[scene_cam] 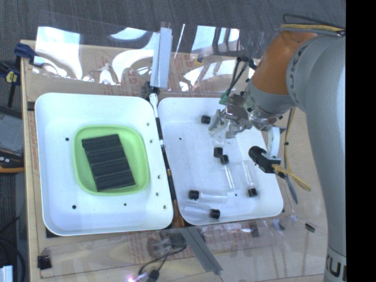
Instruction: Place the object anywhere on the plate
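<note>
Worktop [88, 251] of pale board, grey carpet beyond; two white bins, left bin [53, 157] and right bin [182, 134], side by side. Green plate [79, 157] in left bin, bearing a black ribbed block [107, 162]. Clear tube [227, 172] with black cap, flat in right bin, long axis near-vertical in view, cap toward the far rim. Claw [229, 123] over right bin's far half, tube just below it in view, apart; whether apart or together cannot be told.

The arm [320, 98] is smooth grey, rounded and thick. An orange band [276, 63] rings it above the wrist. Thin dark cables [238, 78] run toward its metallic hand [226, 122].
</note>
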